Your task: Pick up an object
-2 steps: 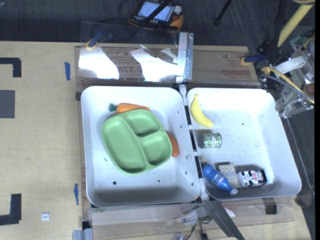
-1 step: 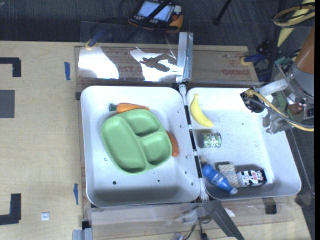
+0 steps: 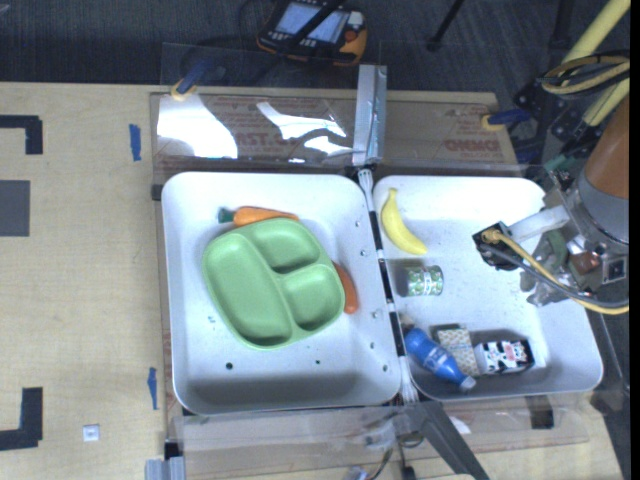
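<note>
camera view: the hand [image 3: 541,288] hangs over the right side of the right bin [image 3: 458,206]. i cannot tell if it is spread or pressed together. the little can [image 3: 423,281] sits alone, near the banana [image 3: 400,226]. a good try would come straight down over the can, then squeeze.

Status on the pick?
Gripper at right bin's right edge, grasp unclear. Banana, can, blue bottle, carton lie loose in that bin. Nothing blocking them.
</note>
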